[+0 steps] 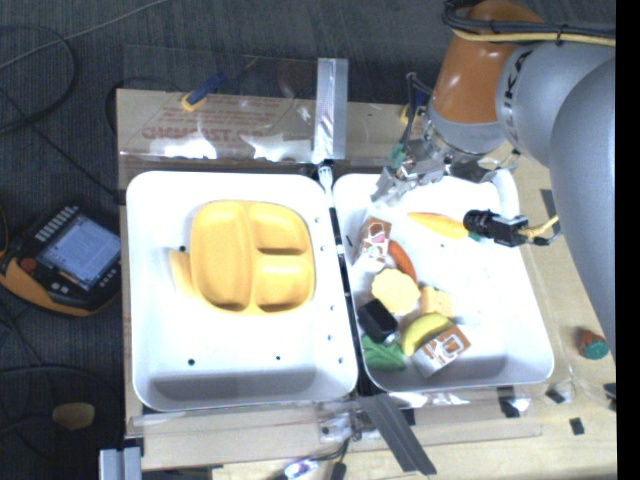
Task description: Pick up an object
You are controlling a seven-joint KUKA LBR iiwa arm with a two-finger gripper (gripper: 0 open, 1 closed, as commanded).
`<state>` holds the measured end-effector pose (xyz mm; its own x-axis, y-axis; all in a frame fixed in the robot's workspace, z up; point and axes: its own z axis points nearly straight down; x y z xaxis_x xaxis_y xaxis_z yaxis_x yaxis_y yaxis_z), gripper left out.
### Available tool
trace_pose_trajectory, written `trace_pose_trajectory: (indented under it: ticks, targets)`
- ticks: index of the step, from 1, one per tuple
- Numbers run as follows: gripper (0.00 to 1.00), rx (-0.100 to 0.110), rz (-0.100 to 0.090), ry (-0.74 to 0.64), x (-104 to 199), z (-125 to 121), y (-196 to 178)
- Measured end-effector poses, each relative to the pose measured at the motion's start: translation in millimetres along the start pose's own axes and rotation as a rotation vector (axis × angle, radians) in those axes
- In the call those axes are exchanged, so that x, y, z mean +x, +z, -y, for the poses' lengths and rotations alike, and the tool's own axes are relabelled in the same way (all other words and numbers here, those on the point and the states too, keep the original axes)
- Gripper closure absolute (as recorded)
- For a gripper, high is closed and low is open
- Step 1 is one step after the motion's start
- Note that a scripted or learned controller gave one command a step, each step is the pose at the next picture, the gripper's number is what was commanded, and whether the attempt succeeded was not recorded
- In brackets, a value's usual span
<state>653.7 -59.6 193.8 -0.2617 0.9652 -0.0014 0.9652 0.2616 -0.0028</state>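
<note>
My gripper hangs over the far left part of the right bin, just above a small brown-and-white carton. Nothing shows in its grasp. Below the carton lie an orange carrot, a pale yellow round piece, a black block, a green item, a yellow banana and a second brown-and-white carton. A yellow-orange wedge lies to the right of the gripper.
The left bin holds a yellow divided tray. A clear plastic sheet lies behind the bins. A handheld device rests on the floor at left. The arm covers the right bin's far right corner.
</note>
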Motion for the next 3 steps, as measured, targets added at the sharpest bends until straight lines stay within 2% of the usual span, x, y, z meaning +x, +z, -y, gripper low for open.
trace_pose_trajectory:
  ticks: [1,2,3]
  targets:
    - [1.00,0.000,0.000,0.183,-26.8,-2.6,-1.1]
    - [1.00,0.003,0.002,0.181,-26.3,-3.0,-9.1]
    - [0.00,0.003,0.002,0.181,-26.4,-3.0,-9.1]
